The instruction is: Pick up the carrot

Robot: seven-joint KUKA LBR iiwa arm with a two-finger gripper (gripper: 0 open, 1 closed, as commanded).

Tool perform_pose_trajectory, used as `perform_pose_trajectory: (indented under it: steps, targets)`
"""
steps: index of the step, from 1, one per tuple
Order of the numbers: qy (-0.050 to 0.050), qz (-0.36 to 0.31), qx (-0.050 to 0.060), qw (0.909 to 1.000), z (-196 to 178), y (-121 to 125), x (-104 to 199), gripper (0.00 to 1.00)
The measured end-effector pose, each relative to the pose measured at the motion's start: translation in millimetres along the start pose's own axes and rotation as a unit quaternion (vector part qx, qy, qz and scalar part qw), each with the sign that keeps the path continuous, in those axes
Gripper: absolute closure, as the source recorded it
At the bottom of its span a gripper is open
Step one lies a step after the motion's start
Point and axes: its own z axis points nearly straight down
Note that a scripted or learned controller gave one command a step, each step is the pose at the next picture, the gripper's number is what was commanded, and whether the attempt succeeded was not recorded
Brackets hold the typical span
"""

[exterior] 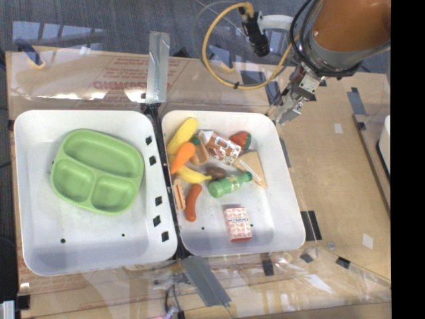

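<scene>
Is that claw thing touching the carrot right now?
Apart. The camera view shows the gripper over the right bin's far right corner, with bare bin floor and other toy food between it and the carrot.

This looks like a robotics lab. A table (332, 198) topped with taped-down cardboard carries two white bins (26, 198), one holding a green divided plate (96, 171), the other toy food (212, 168). An industrial arm (345, 18) with looped yellow cabling (219, 42) hangs over it, above grey carpet (80, 5).
</scene>
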Motion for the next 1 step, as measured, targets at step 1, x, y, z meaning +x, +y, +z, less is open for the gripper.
perform_pose_trajectory:
  steps: [1]
  targets:
    - [0.002, -0.142, 0.001, 0.9899, -64.6, 5.1, 3.2, 1.0]
